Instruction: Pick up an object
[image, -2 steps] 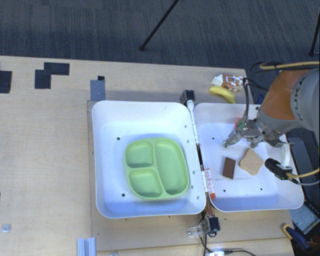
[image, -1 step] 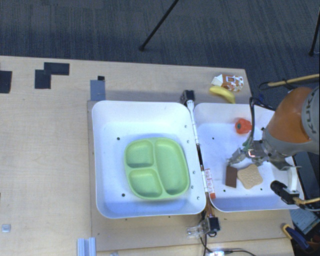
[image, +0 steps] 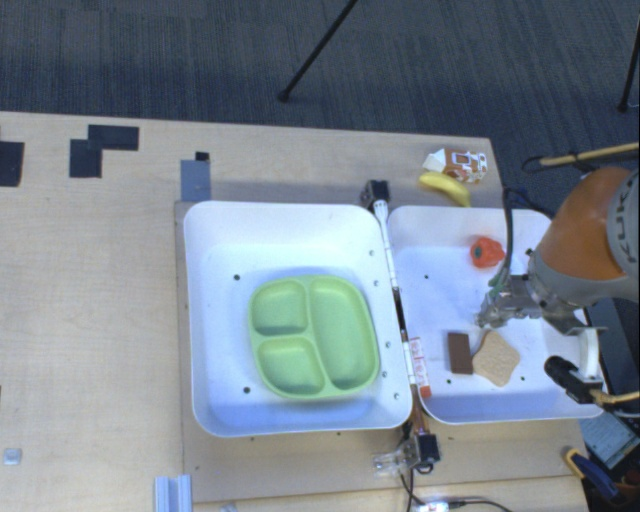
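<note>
The metal two-finger gripper (image: 497, 305) hangs low over the right shallow white plastic bin (image: 440, 255), just above the tan toast-shaped piece (image: 497, 360). Honestly can't tell what the gripper is doing, too small and blurry. The grey arm with its orange band (image: 583, 238) comes in from the right edge, bent down toward the bin floor. Same bin has a small dark brown rectangular block (image: 459, 352) right beside the toast thing, and a round red-orange tomato-looking object (image: 487, 252) up near the far wall. The left white bin (image: 215, 260) holds a light green three-compartment plastic plate (image: 313, 336). A yellow banana-shaped toy (image: 444, 186) lies on the wooden bench (image: 90, 330) behind the bins.
</note>
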